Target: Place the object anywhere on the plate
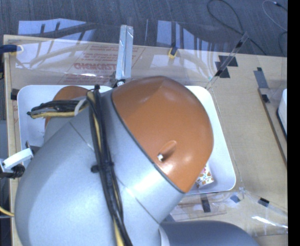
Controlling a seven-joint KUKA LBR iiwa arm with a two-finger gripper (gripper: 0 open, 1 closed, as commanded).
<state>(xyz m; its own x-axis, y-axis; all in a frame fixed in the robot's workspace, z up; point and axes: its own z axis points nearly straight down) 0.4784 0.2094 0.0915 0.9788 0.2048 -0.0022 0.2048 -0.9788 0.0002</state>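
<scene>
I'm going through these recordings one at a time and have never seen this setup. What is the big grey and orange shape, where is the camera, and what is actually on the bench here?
The big shape is a robot arm: grey body, with an orange band above its wrist and black cables running along it. It looks huge because it passes close under the camera, which is fixed above the bench and looks down at a slant.

Under the arm sits a shallow white bin, most of it hidden by the arm. At its upper left an orange-brown rounded thing peeks out, possibly the plate, but too little shows to be sure. At the lower right, a small item with a colourful print sticks out from under the arm.

The arm's body covers the spot where its two-finger gripper works, so these pictures cannot say whether anything is held.
</scene>
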